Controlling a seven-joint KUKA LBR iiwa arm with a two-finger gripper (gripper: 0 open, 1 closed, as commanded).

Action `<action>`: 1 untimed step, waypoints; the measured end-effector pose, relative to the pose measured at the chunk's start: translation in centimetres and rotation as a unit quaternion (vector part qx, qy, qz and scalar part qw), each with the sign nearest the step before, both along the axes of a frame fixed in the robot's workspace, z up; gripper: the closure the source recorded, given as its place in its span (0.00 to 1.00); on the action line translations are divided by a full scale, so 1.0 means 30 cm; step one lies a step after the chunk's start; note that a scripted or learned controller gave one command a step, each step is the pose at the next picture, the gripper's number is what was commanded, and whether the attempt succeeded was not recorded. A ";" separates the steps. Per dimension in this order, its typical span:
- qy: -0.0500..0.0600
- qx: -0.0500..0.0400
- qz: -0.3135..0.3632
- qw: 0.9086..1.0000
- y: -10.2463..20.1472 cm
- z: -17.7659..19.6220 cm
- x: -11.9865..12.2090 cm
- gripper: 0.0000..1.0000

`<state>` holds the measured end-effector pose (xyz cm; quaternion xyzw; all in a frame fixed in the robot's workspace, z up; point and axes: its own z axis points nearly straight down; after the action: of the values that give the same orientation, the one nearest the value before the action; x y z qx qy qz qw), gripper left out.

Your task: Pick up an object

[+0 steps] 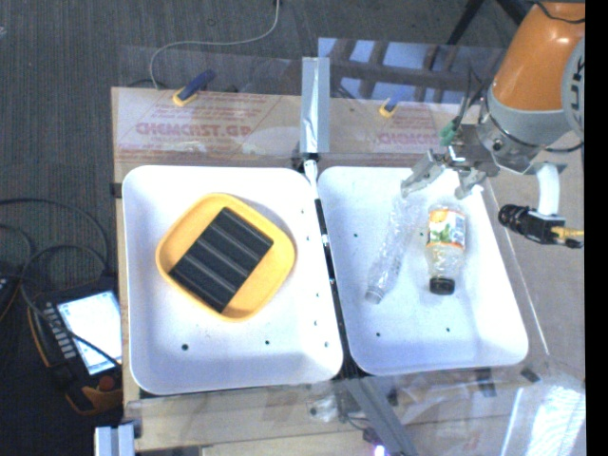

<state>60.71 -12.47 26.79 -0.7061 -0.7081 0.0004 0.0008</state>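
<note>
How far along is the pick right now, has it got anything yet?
Nothing looks picked. The pincer sits spread open over the far end of the right bin, nothing between its tips. The small bottle and clear wrapper lie on the bin floor. Left: descend, close, lift.

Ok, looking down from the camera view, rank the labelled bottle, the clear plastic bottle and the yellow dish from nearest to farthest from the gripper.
1. Labelled bottle, right bin, just below the gripper.
2. Clear plastic bottle, right bin, further left.
3. Yellow dish, left bin, farthest.
</note>
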 end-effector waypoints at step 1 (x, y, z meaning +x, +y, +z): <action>0.000 -0.001 0.048 0.999 -0.163 -0.248 0.048 0.00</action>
<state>62.14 -17.37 19.35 -0.6713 -0.7412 0.0013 0.0003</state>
